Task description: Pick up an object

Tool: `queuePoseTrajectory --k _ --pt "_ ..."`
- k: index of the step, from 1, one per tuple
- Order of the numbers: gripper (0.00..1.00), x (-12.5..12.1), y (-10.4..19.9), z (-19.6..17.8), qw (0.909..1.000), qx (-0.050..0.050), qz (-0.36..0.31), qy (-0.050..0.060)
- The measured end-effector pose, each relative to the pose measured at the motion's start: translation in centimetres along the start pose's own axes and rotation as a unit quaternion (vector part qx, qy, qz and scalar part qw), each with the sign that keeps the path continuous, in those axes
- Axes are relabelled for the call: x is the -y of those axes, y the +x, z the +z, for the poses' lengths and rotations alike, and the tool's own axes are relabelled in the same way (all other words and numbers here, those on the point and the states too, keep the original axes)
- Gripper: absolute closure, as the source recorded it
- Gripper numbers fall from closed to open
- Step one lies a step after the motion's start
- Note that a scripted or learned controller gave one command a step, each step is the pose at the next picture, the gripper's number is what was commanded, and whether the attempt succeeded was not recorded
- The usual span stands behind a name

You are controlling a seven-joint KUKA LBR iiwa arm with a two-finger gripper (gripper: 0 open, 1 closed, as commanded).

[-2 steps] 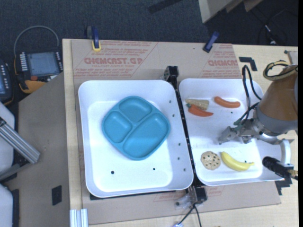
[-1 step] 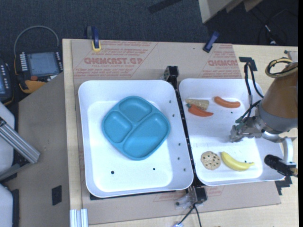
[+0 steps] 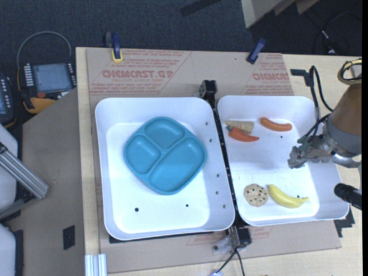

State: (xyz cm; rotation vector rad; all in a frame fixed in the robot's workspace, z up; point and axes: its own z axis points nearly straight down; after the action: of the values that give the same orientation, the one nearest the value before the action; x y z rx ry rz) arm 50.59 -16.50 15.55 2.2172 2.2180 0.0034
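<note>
The bench (image 3: 172, 68) is a brown board printed with red lettering, and it carries two white bins side by side. The left bin (image 3: 115, 211) holds a blue divided plate (image 3: 165, 154) lying flat near its middle, three compartments showing. The right bin (image 3: 253, 165) holds the small things. The arm (image 3: 348, 119) comes in from the right edge over this bin's right side. Its gripper (image 3: 294, 158) hangs above bare white floor at mid-height of the bin; nothing is seen between its tips, and how far they stand apart cannot be told.

A banana (image 3: 286, 197) lies near the front wall, below and just left of the gripper. A round cookie (image 3: 256, 195) lies just beside the banana's left end. Toward the back, a sausage (image 3: 276, 124) lies well apart from the gripper. Left of it, a carrot (image 3: 242, 135) lies touching a pale wedge (image 3: 240, 125) close to the bin's left wall. No item sits between gripper and banana.

Two clamps (image 3: 117, 46) grip the bench's back edge.
</note>
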Motion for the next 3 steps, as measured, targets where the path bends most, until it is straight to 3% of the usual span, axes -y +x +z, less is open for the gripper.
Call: queuePoseTrajectory --k 2,3 --pt "1.00 1.4 -0.4 -11.8 1.0000 0.001 0.000 -0.001" --pt "1.00 1.3 -0.4 -12.0 1.0000 0.000 0.000 0.001"
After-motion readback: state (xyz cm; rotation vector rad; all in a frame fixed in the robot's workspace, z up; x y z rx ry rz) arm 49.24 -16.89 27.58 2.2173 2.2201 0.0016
